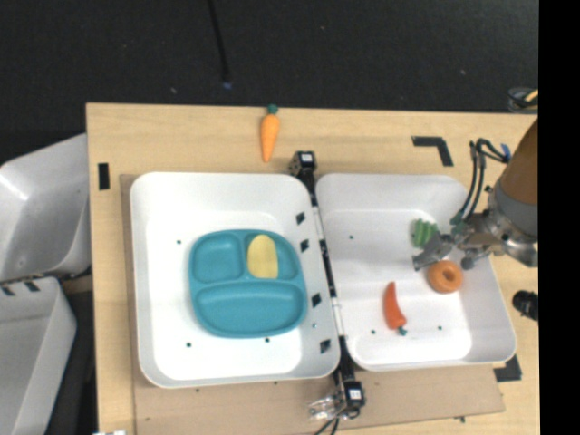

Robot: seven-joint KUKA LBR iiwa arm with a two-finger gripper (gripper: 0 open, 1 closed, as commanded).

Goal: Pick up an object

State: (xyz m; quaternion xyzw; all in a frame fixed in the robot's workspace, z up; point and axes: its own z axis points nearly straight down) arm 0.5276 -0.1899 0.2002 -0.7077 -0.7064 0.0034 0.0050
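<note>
Reaching into the right bin, I should settle squarely over one piece. Nearest the bench's front edge lies a red pepper; beyond it, an orange ring just beside my hand, whose grip I cannot tell; farther, a green piece.

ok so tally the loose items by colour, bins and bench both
Orange: 2, the carrot on the bench above the bins and the ring-shaped piece in the right bin
Red: 1, the chili pepper in the right bin
Green: 1, the green item by the gripper
Yellow: 1, the yellow piece in the blue divided plate
Blue: 1, that plate
Total: 6
</note>
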